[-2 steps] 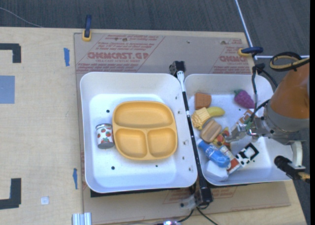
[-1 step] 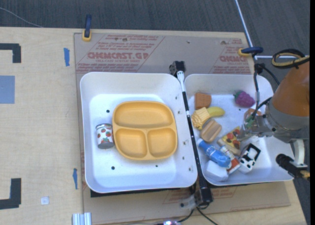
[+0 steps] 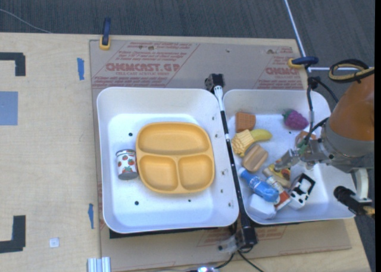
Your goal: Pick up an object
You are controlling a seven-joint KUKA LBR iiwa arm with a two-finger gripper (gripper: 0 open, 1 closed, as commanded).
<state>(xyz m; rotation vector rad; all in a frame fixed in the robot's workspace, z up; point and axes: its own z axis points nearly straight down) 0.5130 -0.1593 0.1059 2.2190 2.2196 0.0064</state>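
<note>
The arm (image 3: 356, 116) rises closest to my camera, its orange band and grey wrist coming in from the right over the right bin (image 3: 321, 105). Below it the claw (image 3: 296, 156) is down among the toys in that bin's right half. It is too small and cluttered on my feed, so I cannot tell whether it is released, clenched or grasping anything.

Just beside the claw, on its left, lie a few small red and yellow pieces (image 3: 278, 173) that I cannot identify. Just below it sits a white block with black marks (image 3: 302, 189). A little further left there is a tan slab (image 3: 256, 159), and under that a blue bottle (image 3: 259, 185) lies on its side, slanting toward the bin's near left corner. Above the slab a corn cob (image 3: 241, 143) and a banana (image 3: 261, 136) touch, with an orange-brown block (image 3: 245, 121) just above them. A purple grape bunch (image 3: 296, 119) sits apart near the far wall, above the claw.

Past the divider, the left bin (image 3: 113, 205) holds a yellow divided plate (image 3: 175, 156) in its middle, with a small printed can (image 3: 126, 164) just beside the plate's left edge.

Both bins rest on a brown printed sheet (image 3: 149, 62), clamped at its far corners, on the pale bench (image 3: 47, 146)
</note>
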